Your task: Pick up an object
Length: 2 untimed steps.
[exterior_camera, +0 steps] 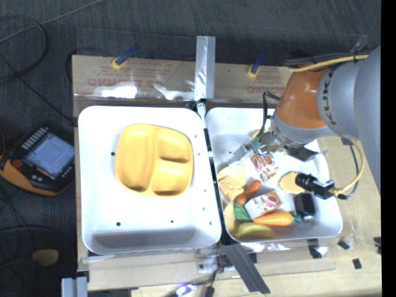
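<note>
— Carrot (pixel 274 218), where?
— Front of the right bin (pixel 331 224), among a banana (pixel 252 231), carton (pixel 263 203) and other toys crowded toward the divider.
— Gripper (pixel 258 146)?
— Over that bin's back half, beside a packet (pixel 264 163); wrist hides whether it's released or clenched.
— Room?
— Left bin (pixel 93 184) has a yellow tray (pixel 153 158), bare floor around it.

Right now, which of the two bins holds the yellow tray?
The left bin. The yellow tray lies in it, while the right bin has the small toy food under the arm.
</note>
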Each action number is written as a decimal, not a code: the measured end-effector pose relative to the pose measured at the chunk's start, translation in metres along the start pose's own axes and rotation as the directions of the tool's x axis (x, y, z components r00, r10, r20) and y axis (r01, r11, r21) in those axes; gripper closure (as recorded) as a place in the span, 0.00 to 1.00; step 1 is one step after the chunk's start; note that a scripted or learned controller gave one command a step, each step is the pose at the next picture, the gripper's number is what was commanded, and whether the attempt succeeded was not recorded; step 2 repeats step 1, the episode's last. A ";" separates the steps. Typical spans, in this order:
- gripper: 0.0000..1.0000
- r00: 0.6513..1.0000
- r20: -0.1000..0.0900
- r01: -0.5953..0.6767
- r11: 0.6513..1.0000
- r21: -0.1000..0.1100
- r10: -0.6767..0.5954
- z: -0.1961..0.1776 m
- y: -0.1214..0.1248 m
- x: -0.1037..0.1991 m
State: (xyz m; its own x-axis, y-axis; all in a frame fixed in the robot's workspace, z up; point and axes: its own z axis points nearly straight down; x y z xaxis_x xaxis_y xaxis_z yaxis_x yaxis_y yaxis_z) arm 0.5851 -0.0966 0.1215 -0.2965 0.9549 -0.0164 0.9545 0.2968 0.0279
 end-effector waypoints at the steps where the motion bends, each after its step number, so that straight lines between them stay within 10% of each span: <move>1: 0.00 0.980 -0.019 0.197 0.980 0.025 -0.197 -0.031 0.006 -0.019; 2: 0.00 0.980 -0.019 0.197 0.980 0.025 -0.197 -0.031 0.006 -0.019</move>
